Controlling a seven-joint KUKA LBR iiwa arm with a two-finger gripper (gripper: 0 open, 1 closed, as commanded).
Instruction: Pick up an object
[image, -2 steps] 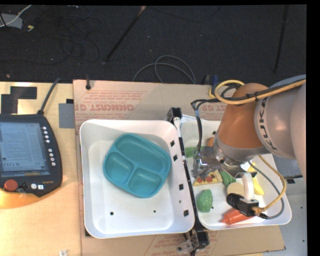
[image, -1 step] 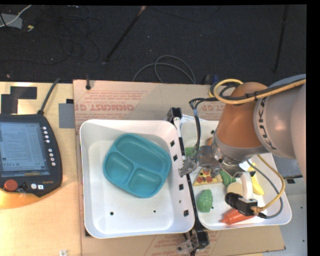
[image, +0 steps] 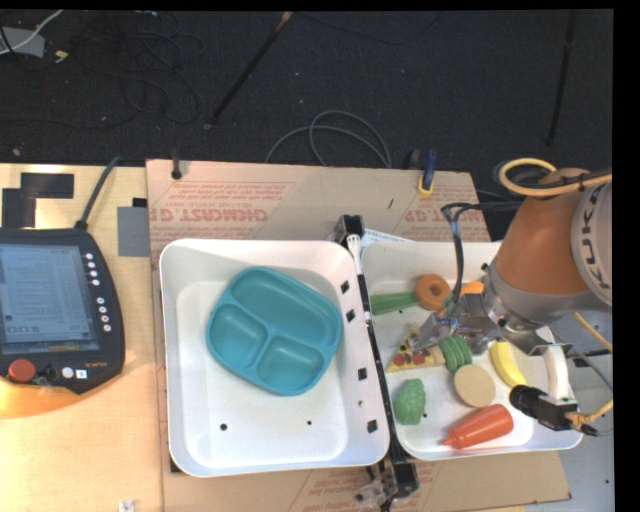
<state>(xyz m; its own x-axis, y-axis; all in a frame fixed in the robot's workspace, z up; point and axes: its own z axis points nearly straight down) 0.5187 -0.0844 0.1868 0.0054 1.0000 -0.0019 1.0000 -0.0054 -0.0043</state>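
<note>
Gripper (image: 447, 328) hovered low among toy food in right bin (image: 400, 252); finger state unclear. Best centred over green ridged piece (image: 458, 352) before closing.

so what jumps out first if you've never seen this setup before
The big teal plastic divided plate lies alone in the left white bin. The right white bin is crowded with toy food: an orange ring doughnut, a yellow banana and an orange-red carrot. Above that clutter hangs the grey arm's gripper, reaching in from the right.
</note>
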